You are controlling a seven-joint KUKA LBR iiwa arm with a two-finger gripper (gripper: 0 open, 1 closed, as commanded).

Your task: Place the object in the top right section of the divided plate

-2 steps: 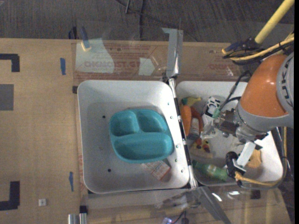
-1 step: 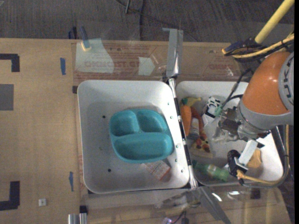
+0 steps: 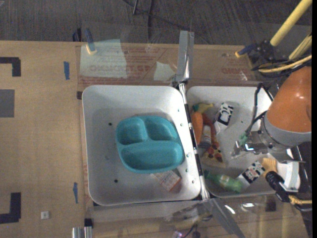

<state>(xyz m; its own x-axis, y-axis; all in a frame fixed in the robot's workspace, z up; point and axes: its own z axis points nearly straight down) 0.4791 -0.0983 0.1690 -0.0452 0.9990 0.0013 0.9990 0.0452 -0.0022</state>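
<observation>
A wooden bench is seen at the left, marked with black corner shapes and strips of blue tape. On it the left bin is set, and within it a teal divided plate lies with three sections, two smaller ones along its upper side and one long one below. Just below the plate's lower right corner a small printed packet is lodged against the bin's wall.

Across the metal divider the right bin is found, and in it a clutter of objects is gathered. An orange carrot-like toy lies along the bin's left wall, with a small heap of red and yellow items just beside it. A black-and-white patterned piece rests above these, a green bottle lies along the bin's lower edge, and a second black-and-white piece sits near it.

The end effector is lowered over the right bin's middle, to the right of the heap and just above the second patterned piece. Its fingers cannot be made out, so whether anything is held cannot be told. The arm's orange band is seen at the far right.
</observation>
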